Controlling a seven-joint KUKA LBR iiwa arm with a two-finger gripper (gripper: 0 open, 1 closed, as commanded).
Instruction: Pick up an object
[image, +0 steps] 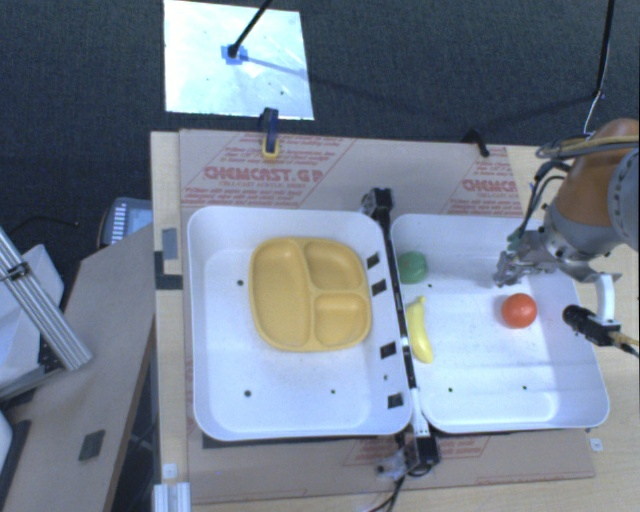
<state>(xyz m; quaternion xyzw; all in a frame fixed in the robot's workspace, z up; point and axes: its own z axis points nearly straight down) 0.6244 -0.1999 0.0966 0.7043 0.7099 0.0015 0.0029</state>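
In the right bin (500, 410) lie three objects. An orange-red ball (518, 311) sits right of centre, a green ball (411, 266) rests near the left wall, and a yellow banana (419, 330) lies along that wall below the green ball. My gripper (512, 270) hangs over the right bin, just behind the orange-red ball and slightly to its left. Nothing shows held in it. The grey arm with its orange band (590, 190) comes in from the right edge.
The left bin (215, 400) holds a yellow divided plate (308, 293). A black divider with clips (392, 300) runs between the bins. A black part on the arm's cable (590, 325) hangs over the right bin's right rim.
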